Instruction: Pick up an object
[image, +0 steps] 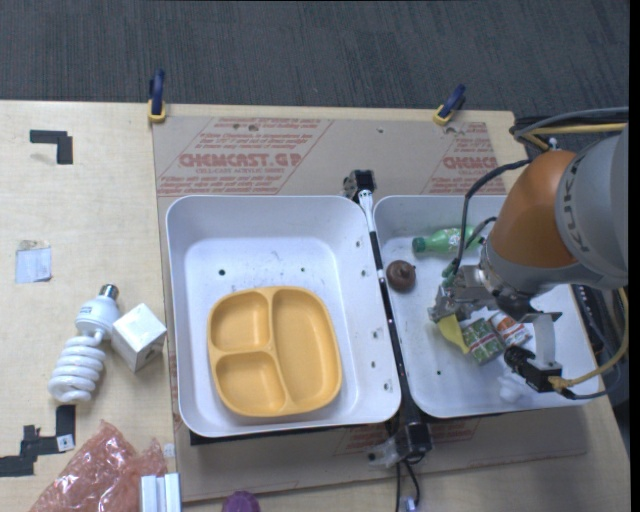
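My gripper (452, 303) hangs low in the right bin (430, 385), just left of that bin's middle. A yellow wedge-shaped item (453, 332) lies directly under and in front of it, touching a green and red printed packet (487, 338). A small brown round object (401, 275) rests near the bin's left wall, a short way left of the gripper. A green bottle (440, 241) lies on its side at the far end of the bin. The grey arm with its orange band (530, 215) covers the bin's right part.
The left bin (190, 250) holds a yellow three-compartment plate (272, 350). Outside the bins on the left lie a white spiral light bulb (82, 345), a white cube (138, 336) and a pink mesh bag (95, 470).
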